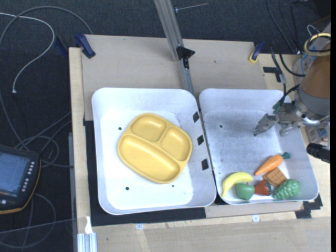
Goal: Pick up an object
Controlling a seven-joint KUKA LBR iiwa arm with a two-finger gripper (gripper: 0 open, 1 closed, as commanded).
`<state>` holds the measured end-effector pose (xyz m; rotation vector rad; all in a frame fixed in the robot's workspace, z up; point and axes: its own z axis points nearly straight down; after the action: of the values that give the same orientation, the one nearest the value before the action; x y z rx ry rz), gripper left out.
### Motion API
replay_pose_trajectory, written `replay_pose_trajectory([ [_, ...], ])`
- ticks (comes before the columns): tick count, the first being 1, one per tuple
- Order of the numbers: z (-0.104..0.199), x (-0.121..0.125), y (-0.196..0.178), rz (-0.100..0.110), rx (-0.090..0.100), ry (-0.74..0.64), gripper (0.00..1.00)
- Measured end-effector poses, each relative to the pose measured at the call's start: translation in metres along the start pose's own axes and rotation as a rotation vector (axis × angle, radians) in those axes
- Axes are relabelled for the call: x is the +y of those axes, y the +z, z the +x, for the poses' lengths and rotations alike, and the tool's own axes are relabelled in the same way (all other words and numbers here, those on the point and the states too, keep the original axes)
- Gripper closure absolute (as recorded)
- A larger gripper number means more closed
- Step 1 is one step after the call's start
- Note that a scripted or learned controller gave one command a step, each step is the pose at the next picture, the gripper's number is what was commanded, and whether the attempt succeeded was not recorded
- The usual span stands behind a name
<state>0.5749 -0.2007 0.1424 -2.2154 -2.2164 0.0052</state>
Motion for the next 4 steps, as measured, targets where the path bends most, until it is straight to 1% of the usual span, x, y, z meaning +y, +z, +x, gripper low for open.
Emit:
replay_pose_trajectory([
  [1,0.001,-0.001,0.053,-0.001,0.000,0.000,0.00],
  [2,0.001,0.002,0.038,-0.009,-0.002,-0.001,1.00],
  [3,-0.005,-0.006,-0.013,-0.014,-0.005,0.001,1.00],
  [4,0.003,0.001,-0.072,-0.017,-0.006,-0.002,1.00],
])
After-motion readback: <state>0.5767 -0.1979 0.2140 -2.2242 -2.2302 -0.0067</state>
